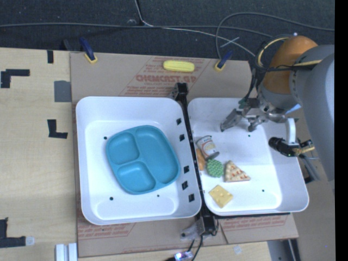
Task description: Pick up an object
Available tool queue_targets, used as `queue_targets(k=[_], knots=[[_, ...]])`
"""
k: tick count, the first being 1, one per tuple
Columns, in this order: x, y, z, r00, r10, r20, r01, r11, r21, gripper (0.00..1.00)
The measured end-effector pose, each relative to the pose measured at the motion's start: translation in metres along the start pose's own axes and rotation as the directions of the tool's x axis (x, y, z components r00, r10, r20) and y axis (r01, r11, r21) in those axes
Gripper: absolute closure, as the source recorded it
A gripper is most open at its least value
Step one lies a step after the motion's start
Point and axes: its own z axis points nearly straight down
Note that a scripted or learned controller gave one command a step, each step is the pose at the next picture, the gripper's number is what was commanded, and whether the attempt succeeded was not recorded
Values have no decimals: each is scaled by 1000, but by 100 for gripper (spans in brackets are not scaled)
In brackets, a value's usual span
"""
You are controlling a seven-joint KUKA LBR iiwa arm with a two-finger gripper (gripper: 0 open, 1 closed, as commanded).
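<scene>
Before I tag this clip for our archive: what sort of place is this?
Most likely a robotics lab bench set up for grasping trials: two white bins clamped on cardboard, toy food such as a pizza slice, and a robot arm with loose cables.

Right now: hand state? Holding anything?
Hand: open, holding nothing, above the right bin, apart from the items in it.
</scene>
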Motion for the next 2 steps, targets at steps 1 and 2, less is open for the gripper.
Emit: queue_targets(k=[1,2], knots=[[1,1,10,1000,-1,2,1,1000,-6,0],[1,2,-2,1000,-3,3,3,1000,-9,100]])
